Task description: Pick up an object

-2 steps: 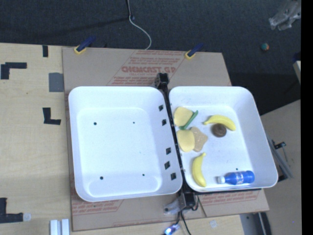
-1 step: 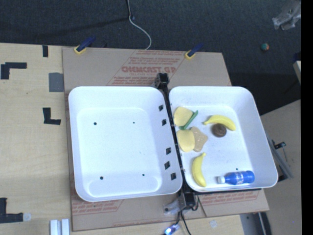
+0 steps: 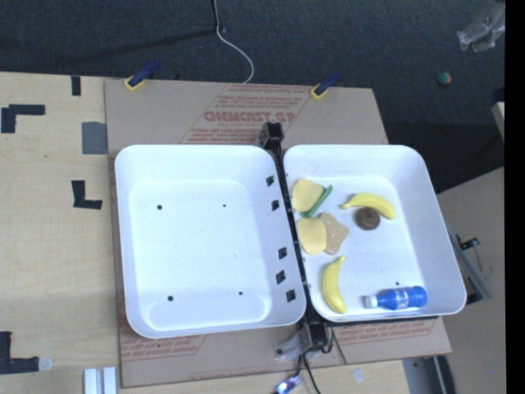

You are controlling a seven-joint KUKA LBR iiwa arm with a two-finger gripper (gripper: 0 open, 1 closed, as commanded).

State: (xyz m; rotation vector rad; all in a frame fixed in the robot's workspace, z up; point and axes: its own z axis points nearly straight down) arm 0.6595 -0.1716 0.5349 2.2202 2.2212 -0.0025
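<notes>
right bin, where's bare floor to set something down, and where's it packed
In the right bin, free floor runs along the far wall above the upper banana, and in the middle between the brown ball and the blue bottle. It is crowded by the divider: yellow pieces, tan piece, lower banana.

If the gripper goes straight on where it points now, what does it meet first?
Probably the dark floor, but direction is unclear: the gripper is blurred, well away from the right bin.
</notes>
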